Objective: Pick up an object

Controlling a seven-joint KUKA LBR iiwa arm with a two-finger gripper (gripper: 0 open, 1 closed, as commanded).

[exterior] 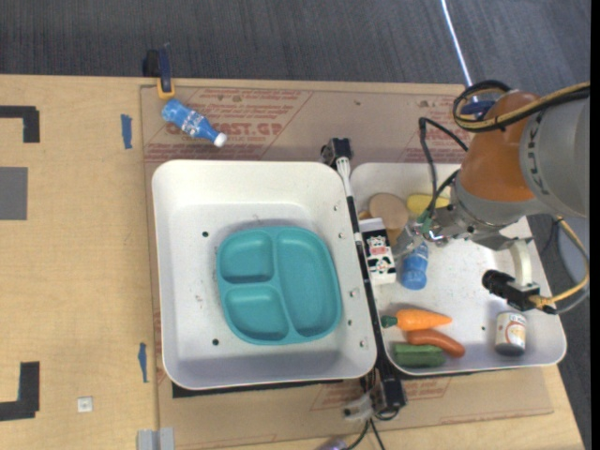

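My gripper [420, 236] hangs over the left half of the right bin [548, 350]. Its tip is right at the top end of a small blue bottle [413, 269] that lies just below it; whether it touches the bottle I cannot tell. Behind the gripper lie a tan round object [385, 209] and a yellow object [421, 202]. A black-and-white box [377, 252] rests against the bin's left wall. Toward the front lie an orange carrot [424, 320], a red-orange piece [439, 341] and a green piece [417, 354]. A small can [510, 332] stands at the front right.
The left bin [178, 251] holds a teal divided plate [278, 284]. Another blue bottle [192, 123] lies on the cardboard bench behind the left bin, near a blue-and-yellow clamp [160, 69]. The arm's orange band [494, 157] reaches in over the right bin's back right.
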